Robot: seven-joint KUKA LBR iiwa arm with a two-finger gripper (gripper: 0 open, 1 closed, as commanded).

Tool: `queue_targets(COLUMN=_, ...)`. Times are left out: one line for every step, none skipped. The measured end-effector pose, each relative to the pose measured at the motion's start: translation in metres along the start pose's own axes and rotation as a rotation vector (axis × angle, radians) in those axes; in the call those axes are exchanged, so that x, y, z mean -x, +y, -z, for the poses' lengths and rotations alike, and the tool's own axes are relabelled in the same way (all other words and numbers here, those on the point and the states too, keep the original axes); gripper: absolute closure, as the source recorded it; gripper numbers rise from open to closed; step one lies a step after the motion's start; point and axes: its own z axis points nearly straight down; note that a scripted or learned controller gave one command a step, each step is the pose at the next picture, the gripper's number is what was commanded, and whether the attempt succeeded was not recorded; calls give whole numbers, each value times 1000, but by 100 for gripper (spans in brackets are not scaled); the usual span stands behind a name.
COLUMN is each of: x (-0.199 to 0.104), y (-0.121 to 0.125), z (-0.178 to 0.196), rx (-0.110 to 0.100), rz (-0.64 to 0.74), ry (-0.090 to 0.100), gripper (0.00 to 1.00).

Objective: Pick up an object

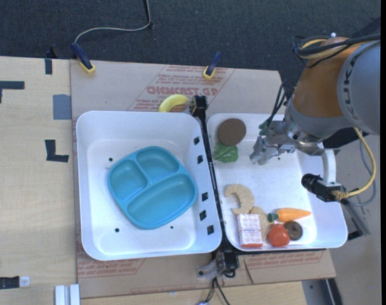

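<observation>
My gripper [263, 154] hangs over the upper part of the right bin [320, 199], its fingers pointing down-left with nothing seen between them. A brown round cookie [232, 131] and a green leafy piece [225, 153] lie just left of it. Lower in the same bin lie a beige curved piece [241, 197], a red-and-white packet [249, 229], a carrot [292, 214], a red tomato [279, 235] and a dark round piece [294, 230].
The left bin [94, 189] holds a blue divided plate [153, 185]. A yellow banana [174, 103] lies on the cardboard behind the bins. A black divider with clips [206, 170] runs between the bins. The arm's grey and orange body [332, 88] looms at the right.
</observation>
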Motion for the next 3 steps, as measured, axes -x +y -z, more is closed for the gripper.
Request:
queue_targets(x=0, y=0, z=0, rx=0, rz=0, ry=1, gripper=0)
queue_targets(x=-7, y=75, z=-18, rx=1, rz=2, ry=1, gripper=0)
queue_targets(x=17, y=103, z=-116, rx=4, rz=2, ry=-1, gripper=0)
